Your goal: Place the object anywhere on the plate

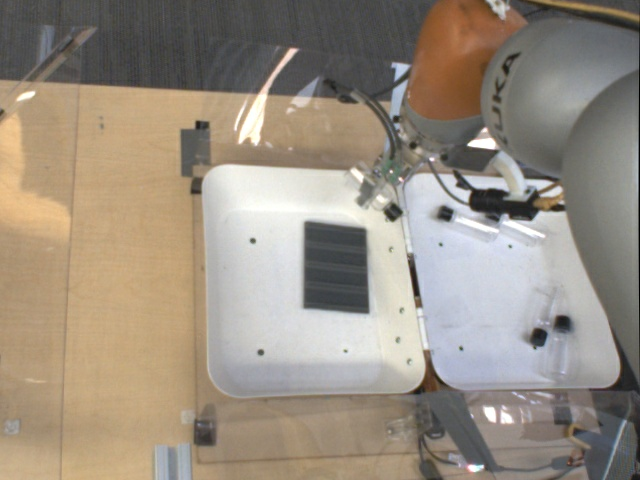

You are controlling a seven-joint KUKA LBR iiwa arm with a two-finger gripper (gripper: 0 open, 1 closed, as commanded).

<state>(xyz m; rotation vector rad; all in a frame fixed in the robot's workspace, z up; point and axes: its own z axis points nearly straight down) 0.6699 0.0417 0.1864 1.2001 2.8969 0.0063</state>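
A dark grey ridged plate point(336, 266) lies flat in the middle of the left white bin point(250, 348). My gripper point(378, 190) hangs over that bin's far right corner, up and to the right of the plate and apart from it. A small black part shows at its tip, and I cannot make out whether it is a held thing. In the right bin point(500, 358) lie several clear tube-like objects with black caps: one point(462, 219) near the far left, one point(522, 230) beside it, and a pair point(551, 332) at the near right.
The grey arm with its orange band point(455, 58) covers the far right of the view and overhangs the right bin. The raised rims of the two bins meet between them point(415, 288). A black bracket point(197, 148) stands at the left bin's far left corner.
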